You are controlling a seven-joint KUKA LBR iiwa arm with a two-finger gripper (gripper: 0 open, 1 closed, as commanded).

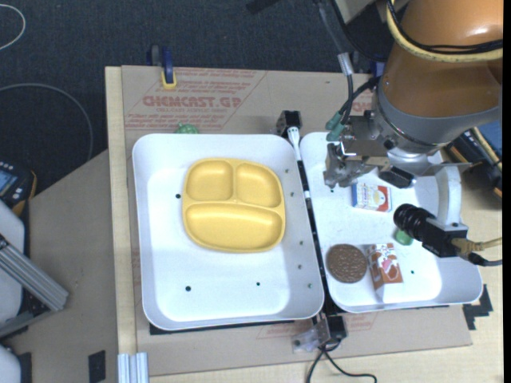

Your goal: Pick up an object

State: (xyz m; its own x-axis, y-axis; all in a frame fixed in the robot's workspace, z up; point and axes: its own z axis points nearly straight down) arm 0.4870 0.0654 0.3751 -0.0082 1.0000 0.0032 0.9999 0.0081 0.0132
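One yellow divided plate (234,204) left bin, one brown disc (347,262), two cartons right bin

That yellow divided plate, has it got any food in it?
Empty: all three compartments of the yellow divided plate show bare yellow.

Pale butter-yellow on the glossy three-compartment plastic plate (234,204), plain, no pattern. Clean white on the shallow left plastic bin (160,246), dotted with a few small black specks; same white on the shallow right plastic bin (447,282). Dark brown, finely speckled, on the flat round disc (347,262). Red, white and brown print on the small crumpled packet (386,266). White with blue and red markings on the small carton (371,197). Tan brown on the cardboard sheet (200,94), stamped with faded red lettering. Metallic grey on the gripper (342,164), glossy orange on the arm's band (451,14) above.
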